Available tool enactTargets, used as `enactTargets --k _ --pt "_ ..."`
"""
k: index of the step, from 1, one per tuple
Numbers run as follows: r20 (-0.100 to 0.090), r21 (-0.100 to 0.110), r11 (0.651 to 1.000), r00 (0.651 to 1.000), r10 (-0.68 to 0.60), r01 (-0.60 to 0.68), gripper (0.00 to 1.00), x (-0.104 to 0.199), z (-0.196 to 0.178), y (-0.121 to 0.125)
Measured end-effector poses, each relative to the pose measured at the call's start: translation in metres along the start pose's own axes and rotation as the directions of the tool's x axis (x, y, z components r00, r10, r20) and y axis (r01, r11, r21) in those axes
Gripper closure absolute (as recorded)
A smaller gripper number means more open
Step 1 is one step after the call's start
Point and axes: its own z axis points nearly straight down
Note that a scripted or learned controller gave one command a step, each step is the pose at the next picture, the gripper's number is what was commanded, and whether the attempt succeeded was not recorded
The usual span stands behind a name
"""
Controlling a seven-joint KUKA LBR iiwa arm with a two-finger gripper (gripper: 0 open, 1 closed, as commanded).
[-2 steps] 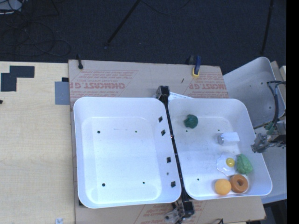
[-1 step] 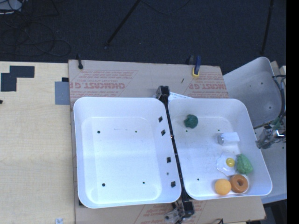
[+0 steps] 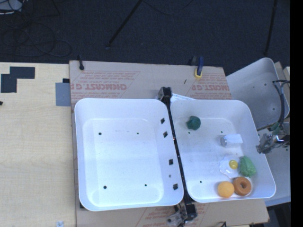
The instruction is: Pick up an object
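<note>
Jaws: whether apart or together I cannot tell, the gripper [image 3: 268, 144] sitting past the right bin's [image 3: 213, 109] right rim; nearest, toward its front right corner, lies the green lump [image 3: 247, 166]; descend squarely over it.

A single fixed camera looks down from above at a slant on the pale wooden worktop [image 3: 33, 150]. It sits far enough back to take in both shallow white plastic bins: the left bin [image 3: 85, 126] and the right bin [image 3: 251, 122]. The dark carpeted floor [image 3: 142, 27] fills the top of the frame, beyond the far edge.
</note>
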Motion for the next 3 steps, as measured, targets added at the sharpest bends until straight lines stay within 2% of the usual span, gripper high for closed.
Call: enactTargets --k 1,2,3 --pt "0.001 -0.003 1.0 1.0 -0.002 0.002 1.0 -0.001 -0.02 0.0" --pt "0.0 0.0 1.0 1.0 0.0 0.0 1.0 0.0 -0.002 0.0" --pt "0.001 -0.003 1.0 1.0 -0.001 0.001 1.0 0.0 -0.009 0.0"
